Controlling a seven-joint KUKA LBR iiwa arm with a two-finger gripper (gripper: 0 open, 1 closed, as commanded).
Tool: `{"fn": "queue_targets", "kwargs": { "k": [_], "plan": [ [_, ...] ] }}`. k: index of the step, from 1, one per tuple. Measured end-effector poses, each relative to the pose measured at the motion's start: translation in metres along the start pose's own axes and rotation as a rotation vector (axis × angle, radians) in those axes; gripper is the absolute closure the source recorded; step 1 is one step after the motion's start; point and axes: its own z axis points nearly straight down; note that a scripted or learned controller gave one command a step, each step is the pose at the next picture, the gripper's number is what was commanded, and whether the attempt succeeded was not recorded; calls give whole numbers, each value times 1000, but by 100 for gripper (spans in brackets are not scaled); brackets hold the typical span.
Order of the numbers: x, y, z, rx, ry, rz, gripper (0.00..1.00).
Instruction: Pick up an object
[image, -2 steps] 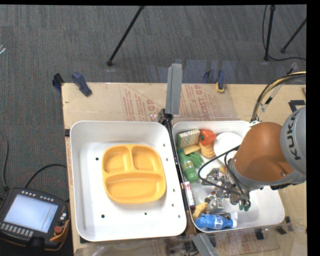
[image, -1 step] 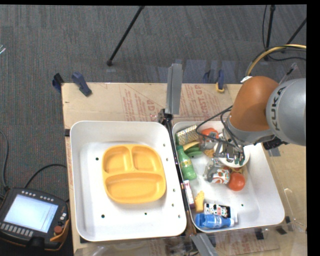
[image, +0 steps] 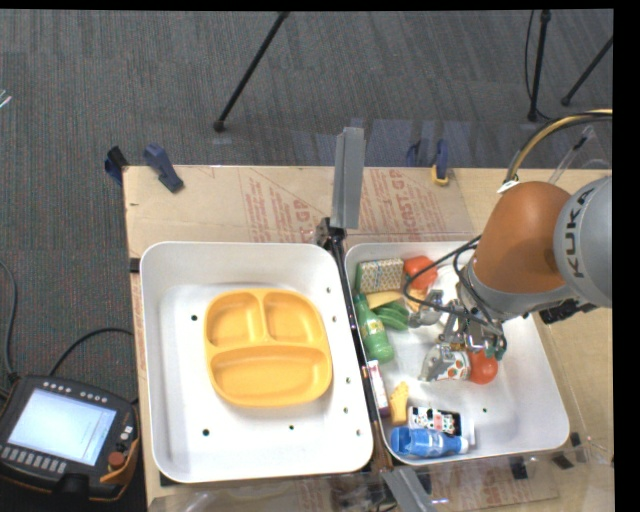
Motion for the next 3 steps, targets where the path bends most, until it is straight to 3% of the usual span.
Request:
{"fn": "queue_targets", "kwargs": {
  "k": [1, 2, 3],
  "plan": [
    [59, -22, 0, 0, 1, -30, 0],
    [58, -20, -9, -1, 0, -36, 100],
    [58, -19, -9, -2, 1, -37, 0]
  ]
}}
